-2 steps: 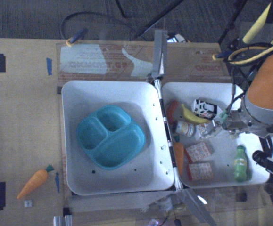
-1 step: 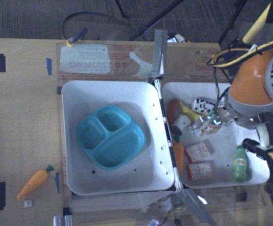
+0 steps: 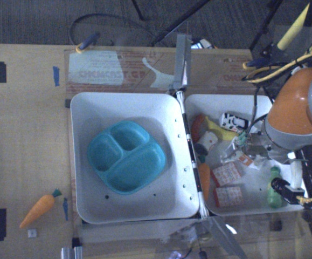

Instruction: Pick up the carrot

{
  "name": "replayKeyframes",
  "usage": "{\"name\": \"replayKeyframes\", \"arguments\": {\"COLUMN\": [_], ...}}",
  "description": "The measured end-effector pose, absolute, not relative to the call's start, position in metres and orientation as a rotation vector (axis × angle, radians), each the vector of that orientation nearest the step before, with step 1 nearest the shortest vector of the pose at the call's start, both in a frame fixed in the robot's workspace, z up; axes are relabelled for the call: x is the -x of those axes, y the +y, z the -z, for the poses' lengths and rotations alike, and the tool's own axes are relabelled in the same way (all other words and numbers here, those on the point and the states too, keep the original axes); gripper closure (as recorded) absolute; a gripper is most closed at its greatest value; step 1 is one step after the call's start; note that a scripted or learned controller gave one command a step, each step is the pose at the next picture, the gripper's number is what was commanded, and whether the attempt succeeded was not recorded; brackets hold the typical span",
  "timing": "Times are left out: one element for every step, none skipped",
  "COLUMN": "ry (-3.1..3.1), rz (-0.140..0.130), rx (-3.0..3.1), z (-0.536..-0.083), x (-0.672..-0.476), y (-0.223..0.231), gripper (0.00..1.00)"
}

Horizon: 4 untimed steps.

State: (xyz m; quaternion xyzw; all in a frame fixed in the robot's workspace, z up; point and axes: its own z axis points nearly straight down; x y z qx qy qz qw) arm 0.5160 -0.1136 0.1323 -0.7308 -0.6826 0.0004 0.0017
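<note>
An orange toy carrot with a green top lies on the wooden bench, outside the bins, off the left bin's front left corner. Another long orange piece lies along the right bin's left wall; I cannot tell whether it is a carrot. My gripper hangs over the middle of the right bin, under the arm's orange band. It is just right of a yellow piece and far from the carrot on the bench.
The left bin holds a blue divided plate. In the right bin lie a red-orange piece, a black-and-white item, two patterned cards and a green bottle. Cables run at the right.
</note>
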Motion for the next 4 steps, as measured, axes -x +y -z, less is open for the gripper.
{"name": "replayKeyframes", "arguments": {"ry": [-2.13, -2.107, -2.415, -2.052], "rz": [0.0, -0.002, 0.01, 0.027], "rx": [2.311, 2.328, 2.026, 2.429], "z": [-0.255, -0.184, -0.114, -0.106], "x": [-0.48, -0.508, -0.548, -0.581], "y": [-0.128, -0.048, -0.13, -0.108], "gripper": [0.0, 0.0, 0.0, 0.0]}}
